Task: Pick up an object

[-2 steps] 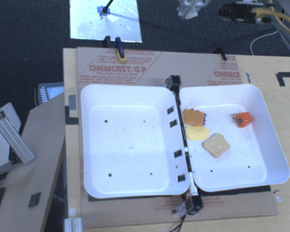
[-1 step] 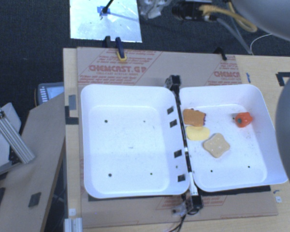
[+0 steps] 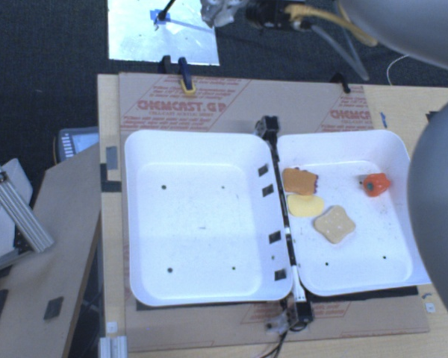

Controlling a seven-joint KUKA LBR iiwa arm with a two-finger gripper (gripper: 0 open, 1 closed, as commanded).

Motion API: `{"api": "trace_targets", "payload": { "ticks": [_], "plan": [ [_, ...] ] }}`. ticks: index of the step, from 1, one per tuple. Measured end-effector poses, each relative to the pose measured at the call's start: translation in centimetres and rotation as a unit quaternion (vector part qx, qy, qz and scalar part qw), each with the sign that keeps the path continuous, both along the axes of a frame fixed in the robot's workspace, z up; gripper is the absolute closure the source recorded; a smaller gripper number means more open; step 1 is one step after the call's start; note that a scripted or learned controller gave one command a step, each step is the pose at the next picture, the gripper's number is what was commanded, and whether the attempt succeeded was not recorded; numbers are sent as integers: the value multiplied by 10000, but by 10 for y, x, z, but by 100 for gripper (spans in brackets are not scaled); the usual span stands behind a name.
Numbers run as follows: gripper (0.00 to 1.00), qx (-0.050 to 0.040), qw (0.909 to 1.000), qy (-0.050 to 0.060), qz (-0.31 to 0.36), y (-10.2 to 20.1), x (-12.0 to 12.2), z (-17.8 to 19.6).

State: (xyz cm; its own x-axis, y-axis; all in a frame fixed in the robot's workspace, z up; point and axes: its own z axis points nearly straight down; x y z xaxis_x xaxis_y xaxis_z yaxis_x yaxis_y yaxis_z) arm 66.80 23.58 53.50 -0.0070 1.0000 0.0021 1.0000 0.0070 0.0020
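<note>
The right bin (image 3: 388, 144) holds several small food-like items. An orange-brown toast piece (image 3: 300, 181) lies near the divider, with a pale yellow disc (image 3: 305, 206) just below it. A tan bread-shaped piece (image 3: 334, 224) sits lower, toward the bin's middle. A red-orange item with a dark spot (image 3: 375, 184) rests near the right side. My gripper (image 3: 222, 4) hangs at the top edge of the view, high above the bench and behind the left bin, far from all items.
The left bin (image 3: 134, 200) stands beside the right one, joined by black clips (image 3: 272, 215). The grey arm body (image 3: 437, 200) covers the right edge of the right bin. A shiny metal plate (image 3: 134, 21) lies at the back left.
</note>
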Motion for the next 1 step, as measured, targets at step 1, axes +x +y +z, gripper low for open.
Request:
{"api": "trace_targets", "payload": {
  "ticks": [1],
  "plan": [
    [100, -36, 10000, 84, -38, -27, -3, -346]
  ]
}}
